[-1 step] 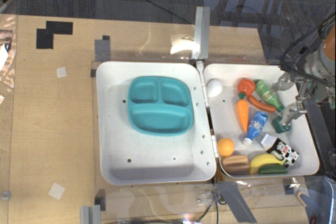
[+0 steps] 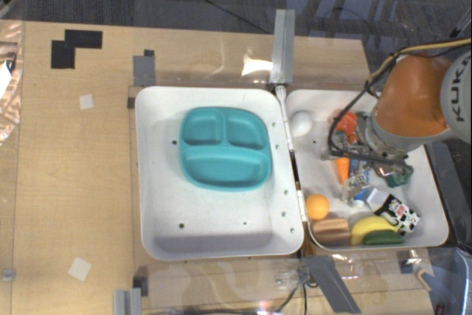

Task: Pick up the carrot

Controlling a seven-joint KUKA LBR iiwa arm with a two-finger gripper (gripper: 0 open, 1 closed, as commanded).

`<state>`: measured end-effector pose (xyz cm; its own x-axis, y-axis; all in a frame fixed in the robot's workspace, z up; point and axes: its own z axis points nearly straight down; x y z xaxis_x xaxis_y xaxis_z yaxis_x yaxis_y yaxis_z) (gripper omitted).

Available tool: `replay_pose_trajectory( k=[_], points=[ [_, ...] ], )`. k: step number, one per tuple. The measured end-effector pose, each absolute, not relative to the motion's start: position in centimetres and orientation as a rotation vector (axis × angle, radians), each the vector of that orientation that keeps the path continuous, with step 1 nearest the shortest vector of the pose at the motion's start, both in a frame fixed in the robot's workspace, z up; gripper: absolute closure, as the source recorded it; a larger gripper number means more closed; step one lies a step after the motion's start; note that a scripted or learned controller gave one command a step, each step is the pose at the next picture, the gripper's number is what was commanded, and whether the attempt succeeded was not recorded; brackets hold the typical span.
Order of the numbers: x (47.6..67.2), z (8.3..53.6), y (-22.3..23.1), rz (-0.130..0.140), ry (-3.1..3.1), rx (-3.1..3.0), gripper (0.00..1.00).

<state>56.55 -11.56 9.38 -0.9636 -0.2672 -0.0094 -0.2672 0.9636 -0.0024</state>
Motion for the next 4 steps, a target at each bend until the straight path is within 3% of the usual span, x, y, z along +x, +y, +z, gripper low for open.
replay_pose_trajectory(
  k=[1,2,3,4],
  points=[
    [56.9,10.7,-11.4,-0.007,3.091,-0.432,1.00],
    [56.9,10.7,-11.4,-0.006,3.092,-0.433,0.00],
    [57.5,8.9,-9.1,-0.003,3.125,-0.166,0.00],
    [57.9,10.4,-8.9,-0.005,3.111,-0.175,1.00]
  ],
)
